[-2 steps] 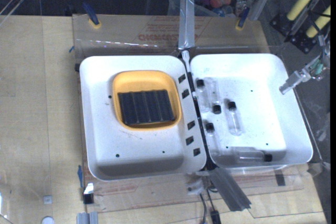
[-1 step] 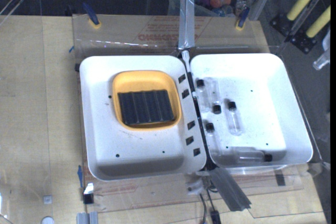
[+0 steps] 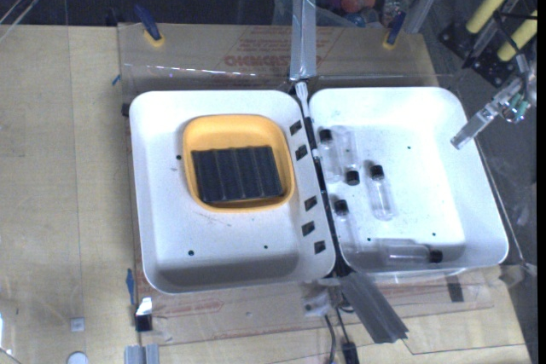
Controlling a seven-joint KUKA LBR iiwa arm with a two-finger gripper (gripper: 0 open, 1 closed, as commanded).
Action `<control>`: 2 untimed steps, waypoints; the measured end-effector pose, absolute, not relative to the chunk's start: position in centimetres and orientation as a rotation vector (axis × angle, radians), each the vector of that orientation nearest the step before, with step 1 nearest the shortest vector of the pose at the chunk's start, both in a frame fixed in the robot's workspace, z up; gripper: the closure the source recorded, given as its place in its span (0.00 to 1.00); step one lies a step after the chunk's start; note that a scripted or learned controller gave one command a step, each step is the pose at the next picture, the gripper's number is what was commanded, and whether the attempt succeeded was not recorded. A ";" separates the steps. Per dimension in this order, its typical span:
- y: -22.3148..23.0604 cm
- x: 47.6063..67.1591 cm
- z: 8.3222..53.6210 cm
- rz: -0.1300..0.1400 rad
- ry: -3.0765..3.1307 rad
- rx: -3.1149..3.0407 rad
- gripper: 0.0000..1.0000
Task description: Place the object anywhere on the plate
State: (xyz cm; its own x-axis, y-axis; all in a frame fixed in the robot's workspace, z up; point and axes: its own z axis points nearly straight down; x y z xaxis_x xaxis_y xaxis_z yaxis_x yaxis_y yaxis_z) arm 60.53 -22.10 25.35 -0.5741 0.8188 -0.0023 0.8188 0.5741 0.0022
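Hovering at the right bin's [image 3: 478, 183] far edge, your gripper [image 3: 467, 132] carries nothing visible, its opening indeterminable; vials [image 3: 380, 192] await transfer to the yellow plate [image 3: 196, 136].

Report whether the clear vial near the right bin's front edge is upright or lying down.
Lying down: the clear vial stretches sideways along the right white bin's floor, black cap at one end.

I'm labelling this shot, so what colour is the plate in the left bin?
Yellow-orange, with a dark ribbed centre; the plate shows in the camera view.
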 end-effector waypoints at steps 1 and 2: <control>-21.8 61.9 23.9 0.002 2.948 1.072 0.00; -22.1 62.5 24.2 0.001 2.959 1.034 0.00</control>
State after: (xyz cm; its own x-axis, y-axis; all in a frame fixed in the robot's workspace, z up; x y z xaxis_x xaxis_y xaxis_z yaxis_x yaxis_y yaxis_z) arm 62.50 -22.09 24.17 -0.7822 0.6230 -0.0068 0.6230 0.7822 0.0028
